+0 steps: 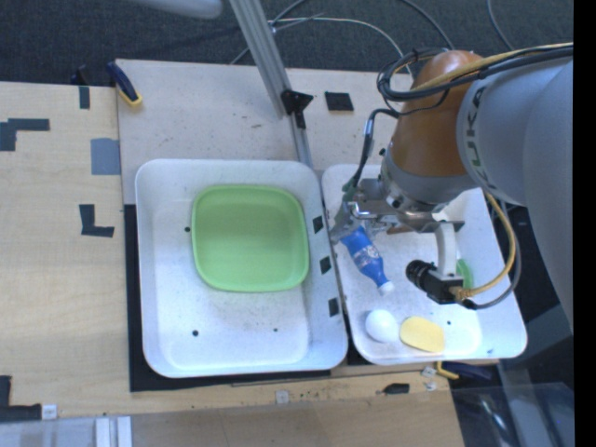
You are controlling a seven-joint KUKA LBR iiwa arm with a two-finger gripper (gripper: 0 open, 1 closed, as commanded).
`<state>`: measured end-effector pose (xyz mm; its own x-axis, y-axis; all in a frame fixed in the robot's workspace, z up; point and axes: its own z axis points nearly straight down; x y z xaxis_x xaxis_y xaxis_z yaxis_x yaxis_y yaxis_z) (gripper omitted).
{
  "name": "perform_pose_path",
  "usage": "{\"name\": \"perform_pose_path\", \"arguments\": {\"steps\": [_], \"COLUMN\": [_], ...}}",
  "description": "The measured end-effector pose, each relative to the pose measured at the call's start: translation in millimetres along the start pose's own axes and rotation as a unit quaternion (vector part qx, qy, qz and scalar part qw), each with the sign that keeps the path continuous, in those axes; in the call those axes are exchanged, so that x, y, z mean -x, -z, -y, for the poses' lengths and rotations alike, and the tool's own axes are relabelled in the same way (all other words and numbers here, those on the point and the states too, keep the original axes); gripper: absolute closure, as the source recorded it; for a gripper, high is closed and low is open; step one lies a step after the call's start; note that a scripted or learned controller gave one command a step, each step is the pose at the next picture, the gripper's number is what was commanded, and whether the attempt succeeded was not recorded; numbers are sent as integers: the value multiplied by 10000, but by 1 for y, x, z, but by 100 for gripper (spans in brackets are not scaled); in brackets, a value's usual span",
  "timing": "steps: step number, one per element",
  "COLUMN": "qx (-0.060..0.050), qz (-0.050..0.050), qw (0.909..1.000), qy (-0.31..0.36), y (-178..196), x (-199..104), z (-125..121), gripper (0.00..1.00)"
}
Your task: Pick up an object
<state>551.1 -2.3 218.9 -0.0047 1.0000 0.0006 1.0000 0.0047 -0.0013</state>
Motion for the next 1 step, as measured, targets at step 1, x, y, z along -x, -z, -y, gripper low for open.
{"name": "perform_pose_path", "arguments": {"steps": [1], "qx": [0], "qz": [-3], "qw": [10000], "qy": [5], "y": [-4], "x": [-60], "z": [4], "gripper": [100]}}
